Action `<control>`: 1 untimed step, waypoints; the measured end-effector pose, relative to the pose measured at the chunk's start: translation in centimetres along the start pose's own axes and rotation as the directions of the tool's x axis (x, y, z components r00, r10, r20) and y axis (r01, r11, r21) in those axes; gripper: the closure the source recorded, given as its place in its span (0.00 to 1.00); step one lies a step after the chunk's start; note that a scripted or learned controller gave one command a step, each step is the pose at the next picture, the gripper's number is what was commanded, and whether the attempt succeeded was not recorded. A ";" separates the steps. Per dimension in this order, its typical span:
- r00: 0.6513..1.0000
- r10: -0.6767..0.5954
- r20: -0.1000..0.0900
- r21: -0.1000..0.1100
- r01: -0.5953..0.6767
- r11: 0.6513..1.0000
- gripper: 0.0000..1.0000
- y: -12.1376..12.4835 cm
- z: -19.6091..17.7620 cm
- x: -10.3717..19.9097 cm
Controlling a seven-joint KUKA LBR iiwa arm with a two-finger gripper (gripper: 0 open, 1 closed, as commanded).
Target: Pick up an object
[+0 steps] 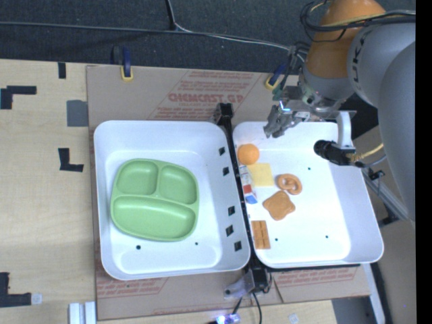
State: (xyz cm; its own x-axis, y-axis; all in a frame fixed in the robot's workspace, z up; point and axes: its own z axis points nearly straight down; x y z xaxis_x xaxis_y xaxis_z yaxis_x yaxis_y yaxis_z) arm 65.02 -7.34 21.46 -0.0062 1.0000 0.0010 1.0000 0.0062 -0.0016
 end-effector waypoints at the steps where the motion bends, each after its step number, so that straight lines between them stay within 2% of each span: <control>1: 1.000 0.000 -0.001 0.001 0.000 1.000 1.00 0.2 0.8 5.7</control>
State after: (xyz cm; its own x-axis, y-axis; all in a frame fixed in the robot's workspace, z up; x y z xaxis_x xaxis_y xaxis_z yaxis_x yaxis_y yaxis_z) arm 65.20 -1.62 20.62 -0.0067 1.0000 0.0015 1.0000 0.0067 -0.0025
